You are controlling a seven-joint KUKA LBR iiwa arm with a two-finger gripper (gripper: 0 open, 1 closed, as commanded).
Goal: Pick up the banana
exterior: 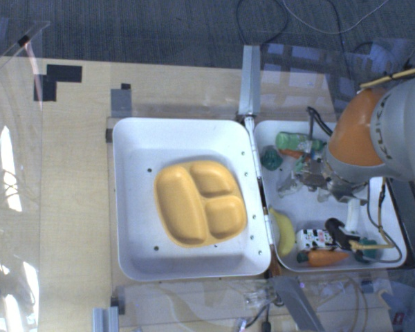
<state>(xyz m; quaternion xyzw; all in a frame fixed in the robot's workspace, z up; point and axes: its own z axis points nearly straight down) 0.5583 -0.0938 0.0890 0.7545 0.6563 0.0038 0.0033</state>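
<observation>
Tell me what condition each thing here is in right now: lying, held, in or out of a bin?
banana: lying loose in the right bin, against its left wall.
yellow divided tray: flat in the left bin, its compartments bare.
carrot: lying at the right bin's front edge.
gripper: low over the right bin, away from the banana.

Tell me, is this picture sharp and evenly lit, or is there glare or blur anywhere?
In the camera view, light is soft and even; the yellow divided tray and left bin look clear with faint shadows. A clear panel on the left shows pale reflections. The gripper looks blurred, the banana beside the right bin's wall fairly sharp.
</observation>
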